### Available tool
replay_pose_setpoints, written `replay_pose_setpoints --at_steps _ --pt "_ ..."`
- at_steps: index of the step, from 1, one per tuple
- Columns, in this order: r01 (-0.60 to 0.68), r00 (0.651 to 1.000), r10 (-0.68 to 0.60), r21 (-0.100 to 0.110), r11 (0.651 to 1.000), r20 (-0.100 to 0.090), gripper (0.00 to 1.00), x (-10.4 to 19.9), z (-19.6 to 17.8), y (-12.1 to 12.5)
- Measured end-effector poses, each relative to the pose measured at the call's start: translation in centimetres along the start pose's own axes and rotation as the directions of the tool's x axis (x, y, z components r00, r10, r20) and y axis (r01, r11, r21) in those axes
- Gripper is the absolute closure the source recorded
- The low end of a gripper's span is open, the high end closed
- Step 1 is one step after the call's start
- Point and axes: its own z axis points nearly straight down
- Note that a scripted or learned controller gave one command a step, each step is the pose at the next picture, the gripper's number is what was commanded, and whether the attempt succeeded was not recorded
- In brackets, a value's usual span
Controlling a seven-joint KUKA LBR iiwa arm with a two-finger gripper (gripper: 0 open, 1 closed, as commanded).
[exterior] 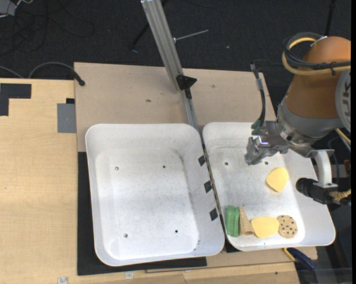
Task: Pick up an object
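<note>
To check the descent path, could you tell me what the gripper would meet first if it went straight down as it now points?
Probably bare floor of the right bin: the gripper hangs over white surface, with the yellow piece off to its side. Depth is uncertain.

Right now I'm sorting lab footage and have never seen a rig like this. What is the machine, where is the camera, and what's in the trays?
One camera looks down at a slant on a bench with two shallow white trays. The grey and orange shape at the right is a robot arm; its gripper hangs over the right bin, and I see nothing between its fingers. That bin holds small toy foods: a yellow piece just below the gripper and, along the near edge, a green piece, a tan slice, a second yellow piece and a chocolate-chip cookie. The left bin sits beside it. A metal rail rises behind both.
</note>
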Motion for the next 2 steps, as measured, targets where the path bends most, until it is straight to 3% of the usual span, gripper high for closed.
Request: replay_pose_setpoints --at_steps 2 --pt "-0.002 1.000 0.002 0.001 1.000 0.001 1.00 10.3 0.7 3.3"
